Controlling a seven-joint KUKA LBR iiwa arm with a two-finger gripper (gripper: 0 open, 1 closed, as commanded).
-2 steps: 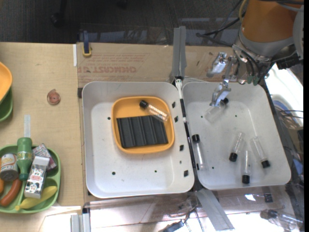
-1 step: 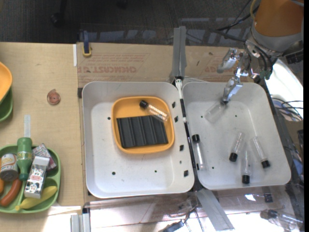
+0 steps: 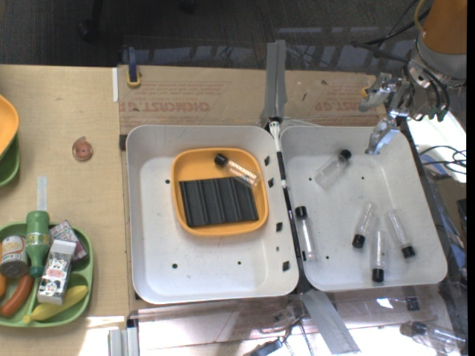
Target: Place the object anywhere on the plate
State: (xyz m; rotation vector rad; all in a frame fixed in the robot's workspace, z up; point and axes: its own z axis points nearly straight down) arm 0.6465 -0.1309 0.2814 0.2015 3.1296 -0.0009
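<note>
Right bin, near edge: three clear vials with black caps (image 3: 378, 249) lay close together in the right bin (image 3: 319, 273), with nothing pinning them.
Divider side: a fourth capped vial (image 3: 304, 232) lay lengthwise just beside the wall between the bins.
Left bin: the left bin (image 3: 148, 258) held an orange plate (image 3: 182, 170) with a dark ribbed insert (image 3: 219, 202) at its middle.
Task object: one capped vial (image 3: 236, 168) lay tilted on the plate's far right part, touching the insert's far edge and resting inside the rim.
Right bin, far part: a fifth vial (image 3: 332, 166) lay alone near the far wall.
Gripper: the gripper (image 3: 380, 141) hung over the right bin's far right corner, well apart from the plate; its fingers looked spread and bare, with no vial between them.
Progress: judged from this layout, a vial was already on the plate, so the placement looked done.
Remaining: at most, the arm clearing away; whether more vials were meant to follow could not be told.
</note>
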